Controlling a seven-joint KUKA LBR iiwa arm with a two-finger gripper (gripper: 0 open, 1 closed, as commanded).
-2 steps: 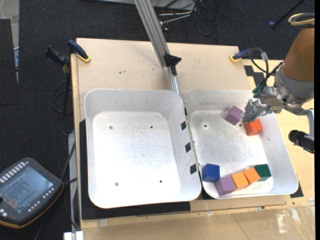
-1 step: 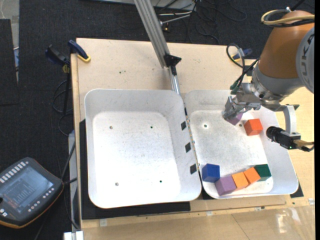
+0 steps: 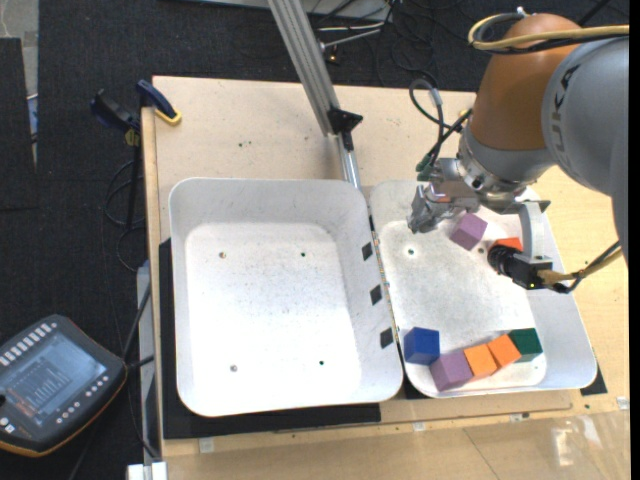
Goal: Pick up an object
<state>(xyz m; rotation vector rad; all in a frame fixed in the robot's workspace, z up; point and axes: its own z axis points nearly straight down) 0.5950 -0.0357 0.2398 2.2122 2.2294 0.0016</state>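
- Gripper (image 3: 428, 211) hangs over the far end of the right bin (image 3: 560, 363), beneath the grey arm and its orange band (image 3: 520, 78). Finger state cannot be determined; nothing is visibly held.
- Candidate objects are small coloured blocks, all in the right bin. The purple block (image 3: 467, 231) lies just beside the gripper on its right, apart from the others. A small orange-red piece (image 3: 510, 244) lies near it, partly hidden by the black fitting (image 3: 515, 265).
- Four more blocks form a touching row along the near rim: blue block (image 3: 421, 344), second purple block (image 3: 450, 369), orange block (image 3: 481, 358), green block (image 3: 524, 344).
- Left bin (image 3: 190, 228) is not involved in the pick.
- Handling estimate: the blocks look like light, rigid cubes with flat matte faces. They are likely not fragile and not slippery, and should tolerate a firm pinch without deforming.
- Recommended hold: take the nearby purple block across two opposite flat faces, at mid-height. It sits rotated relative to the bin walls, so the wrist probably needs to turn to match.
- Risk: a light block can slide or pivot if one finger touches first. The row blocks offer little clearance between neighbours.
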